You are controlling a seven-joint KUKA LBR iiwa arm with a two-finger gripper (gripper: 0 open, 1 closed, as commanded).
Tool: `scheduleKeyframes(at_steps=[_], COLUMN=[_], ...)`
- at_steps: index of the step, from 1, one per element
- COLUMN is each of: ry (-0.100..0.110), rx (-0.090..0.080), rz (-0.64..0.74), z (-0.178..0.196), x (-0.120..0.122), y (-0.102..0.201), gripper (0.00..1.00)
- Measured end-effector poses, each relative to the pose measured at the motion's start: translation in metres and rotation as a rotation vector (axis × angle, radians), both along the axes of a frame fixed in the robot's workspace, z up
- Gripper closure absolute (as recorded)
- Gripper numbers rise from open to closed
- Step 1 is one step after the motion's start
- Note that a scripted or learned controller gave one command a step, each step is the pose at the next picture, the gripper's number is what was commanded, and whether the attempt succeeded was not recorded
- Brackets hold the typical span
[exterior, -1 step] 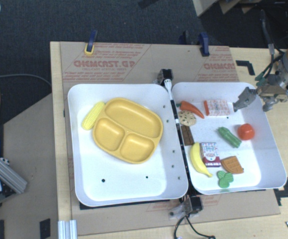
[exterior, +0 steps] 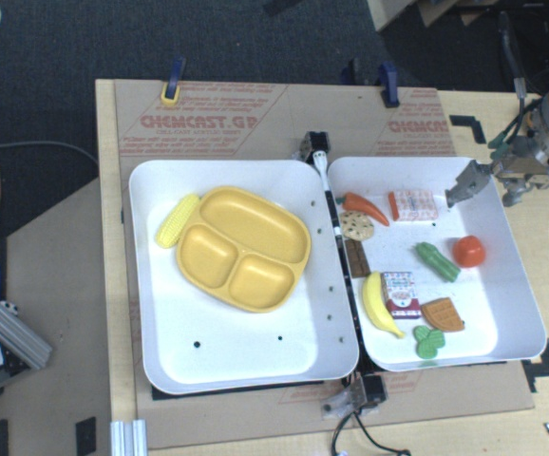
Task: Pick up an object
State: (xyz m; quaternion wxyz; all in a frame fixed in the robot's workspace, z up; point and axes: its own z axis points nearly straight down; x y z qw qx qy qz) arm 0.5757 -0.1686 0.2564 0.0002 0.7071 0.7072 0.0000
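Observation:
The right bin (exterior: 512,255) holds several toy foods: a carrot (exterior: 365,207), a cookie (exterior: 356,224), a brown chocolate bar (exterior: 355,258), a white-and-pink packet (exterior: 414,204), a green pickle (exterior: 437,261), a red tomato (exterior: 468,251), a banana (exterior: 380,304), a small red-and-white box (exterior: 401,293), a brown toast slice (exterior: 443,314) and a green broccoli piece (exterior: 428,341). My gripper (exterior: 490,188) hovers over the bin's far right corner, above and to the right of the packet. It is open, with nothing between its fingers (exterior: 463,186).
In the left bin (exterior: 151,283) lie a yellow divided plate (exterior: 243,247) and a corn cob (exterior: 177,219) by its left edge. A black clip (exterior: 315,146) sits where the two bins meet at the back. Blue clamps (exterior: 388,82) hold the cardboard base.

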Motion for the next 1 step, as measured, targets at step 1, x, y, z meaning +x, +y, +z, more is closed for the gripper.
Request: scheduleKeyframes(at_steps=[1], ry=[0.006], rx=[0.002], rz=[0.000], z=[-0.0631], x=[0.0009], y=[0.0038], gripper=[0.00])
